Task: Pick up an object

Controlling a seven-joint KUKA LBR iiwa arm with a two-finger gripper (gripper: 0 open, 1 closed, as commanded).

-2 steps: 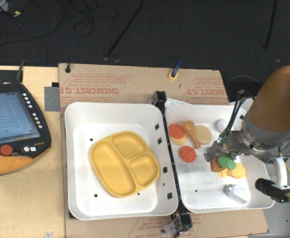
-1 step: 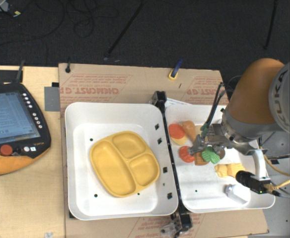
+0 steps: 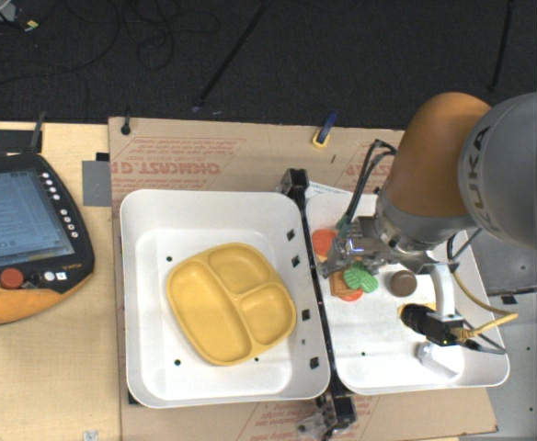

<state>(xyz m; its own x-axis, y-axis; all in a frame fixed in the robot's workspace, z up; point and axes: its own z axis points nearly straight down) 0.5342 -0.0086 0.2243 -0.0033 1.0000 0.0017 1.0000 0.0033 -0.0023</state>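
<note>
My gripper point(image 3: 354, 257) hangs low over the left part of the right bin point(image 3: 489, 366), under the grey and orange wrist. Right below it lies a green object point(image 3: 362, 280) on top of an orange piece point(image 3: 346, 292). A red-orange round object point(image 3: 324, 241) sits just left of the gripper, by the bin's left wall. A brown round object point(image 3: 403, 284) rests to the right of the green one. The arm hides the far part of this bin.
The left bin point(image 3: 149, 237) holds a yellow divided plate point(image 3: 230, 301). A black divider rail point(image 3: 310, 274) runs between the bins. A teach pendant point(image 3: 25, 237) lies on the bench at far left.
</note>
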